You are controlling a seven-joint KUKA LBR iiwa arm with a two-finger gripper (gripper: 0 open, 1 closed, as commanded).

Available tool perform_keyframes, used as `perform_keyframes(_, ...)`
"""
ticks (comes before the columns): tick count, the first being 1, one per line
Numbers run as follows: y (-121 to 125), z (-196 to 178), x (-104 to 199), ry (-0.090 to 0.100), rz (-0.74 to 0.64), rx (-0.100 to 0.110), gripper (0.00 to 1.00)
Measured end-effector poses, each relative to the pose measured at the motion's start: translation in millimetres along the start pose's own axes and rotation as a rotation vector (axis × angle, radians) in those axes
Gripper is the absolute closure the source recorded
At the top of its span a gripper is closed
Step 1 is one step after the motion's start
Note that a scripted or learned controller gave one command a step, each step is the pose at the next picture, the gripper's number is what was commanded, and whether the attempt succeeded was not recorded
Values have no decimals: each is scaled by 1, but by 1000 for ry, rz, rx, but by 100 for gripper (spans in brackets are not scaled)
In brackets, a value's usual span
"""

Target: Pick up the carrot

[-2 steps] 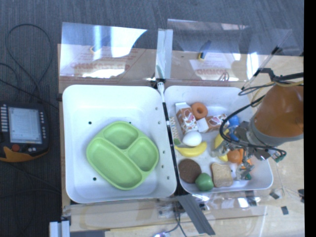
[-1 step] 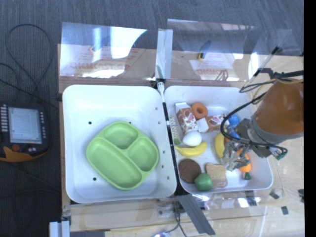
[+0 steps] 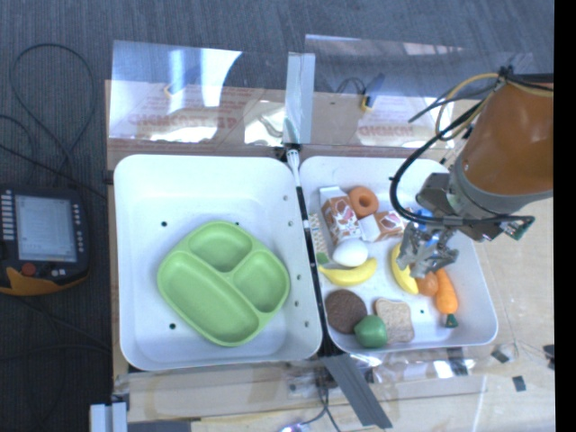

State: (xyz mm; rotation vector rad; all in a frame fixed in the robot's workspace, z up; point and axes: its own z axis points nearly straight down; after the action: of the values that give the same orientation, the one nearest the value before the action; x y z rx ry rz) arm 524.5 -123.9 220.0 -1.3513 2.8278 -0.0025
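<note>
Gripper (image 3: 427, 257), jaw state can't tell, sits over carrot (image 3: 445, 293) w/ banana (image 3: 402, 273) touching its left.

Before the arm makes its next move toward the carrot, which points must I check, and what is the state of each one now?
1. Orange carrot lies in the right white bin: ok.
2. Tool is above the carrot's left end: ok.
3. Carrot is between the tool's fingers: cannot tell.
4. Carrot has free space around it: not ok, the small yellow banana lies close on its left.
5. Green divided plate is out of the way, in the left bin: ok.
</note>
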Motion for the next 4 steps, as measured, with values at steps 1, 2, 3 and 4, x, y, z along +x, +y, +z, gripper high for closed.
perform_keyframes(1,1,101,58,5,-296,-11,100)
perform_keyframes(2,27,26,28,1,-407,-2,100)
perform_keyframes(3,23,-15,33,-1,-745,-6,100)
perform_keyframes(4,43,-34,10,-2,-1005,-8,100)
